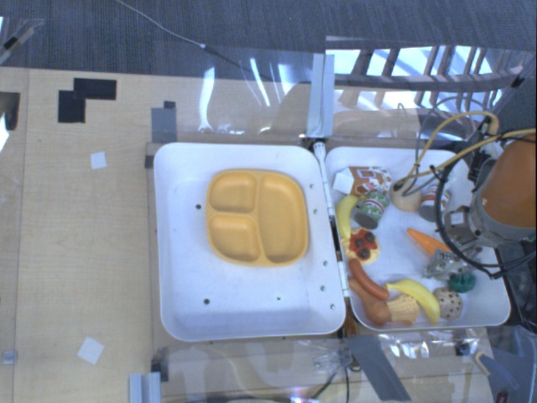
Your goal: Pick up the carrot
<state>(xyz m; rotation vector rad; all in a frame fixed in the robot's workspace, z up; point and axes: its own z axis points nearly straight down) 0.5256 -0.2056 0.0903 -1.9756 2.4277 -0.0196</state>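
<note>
One carrot (424,242) lies in the right bin (495,313) among two bananas (417,296). The gripper (443,263) hovers just beside it; its grasp cannot be told.

One fixed camera looks down (at a slant) on both bins (168,225).

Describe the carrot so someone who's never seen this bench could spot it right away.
Find the right bin, the one crowded with toy food beside the bin holding the yellow divided plate. Near that bin's right side, just left of the arm's hand, lies the carrot. It is a small plain orange cone, unlike the yellow banana and reddish sausage lower down.
</note>
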